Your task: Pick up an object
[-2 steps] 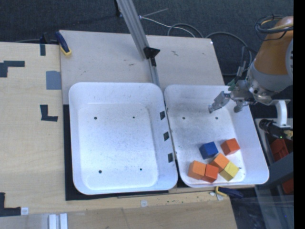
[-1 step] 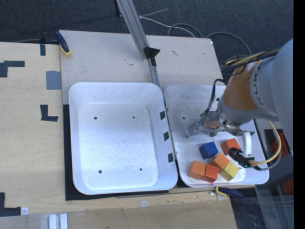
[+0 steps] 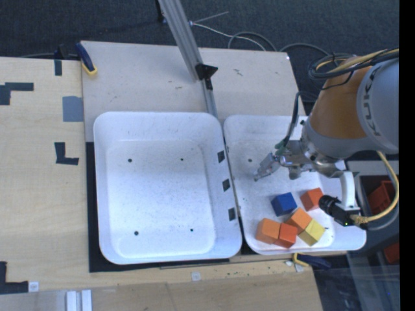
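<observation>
Two white bins sit side by side; the right bin (image 3: pixel 259 135) holds a blue cube (image 3: pixel 283 203), orange blocks (image 3: pixel 268 229) and a yellow block (image 3: pixel 313 232) near its front corner. Gripper (image 3: pixel 264 168) hovers beside the blue cube, fingers apart, grasping nothing.

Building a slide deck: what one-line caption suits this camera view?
KUKA arm's gripper hovers in the right bin above blue, orange and yellow blocks.

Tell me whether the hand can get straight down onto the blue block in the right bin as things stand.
Probably yes. The blue block lies uncovered in the right bin, with the hand poised just beyond it. Its top looks free; the orange blocks sit beside it, not on it.
</observation>
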`<state>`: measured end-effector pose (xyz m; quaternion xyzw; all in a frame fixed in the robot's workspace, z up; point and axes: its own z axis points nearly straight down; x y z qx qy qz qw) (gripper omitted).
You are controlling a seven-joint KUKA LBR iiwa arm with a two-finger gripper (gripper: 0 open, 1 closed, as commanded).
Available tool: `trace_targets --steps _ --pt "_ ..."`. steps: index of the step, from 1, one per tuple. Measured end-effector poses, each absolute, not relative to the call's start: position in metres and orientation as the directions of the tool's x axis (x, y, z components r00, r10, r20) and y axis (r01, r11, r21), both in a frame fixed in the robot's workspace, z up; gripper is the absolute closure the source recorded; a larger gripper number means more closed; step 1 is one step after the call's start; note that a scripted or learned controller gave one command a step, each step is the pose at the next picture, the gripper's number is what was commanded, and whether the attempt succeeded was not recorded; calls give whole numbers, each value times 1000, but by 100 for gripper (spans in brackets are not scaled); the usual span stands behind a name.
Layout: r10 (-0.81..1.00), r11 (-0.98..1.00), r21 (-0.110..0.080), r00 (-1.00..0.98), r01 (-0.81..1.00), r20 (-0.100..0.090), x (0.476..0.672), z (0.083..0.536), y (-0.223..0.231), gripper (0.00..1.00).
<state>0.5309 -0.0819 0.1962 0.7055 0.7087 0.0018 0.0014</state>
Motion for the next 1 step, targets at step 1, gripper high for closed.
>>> trace_targets --steps 1 --pt "1000 2 1 -2 1000 0 515 109 -110 0"
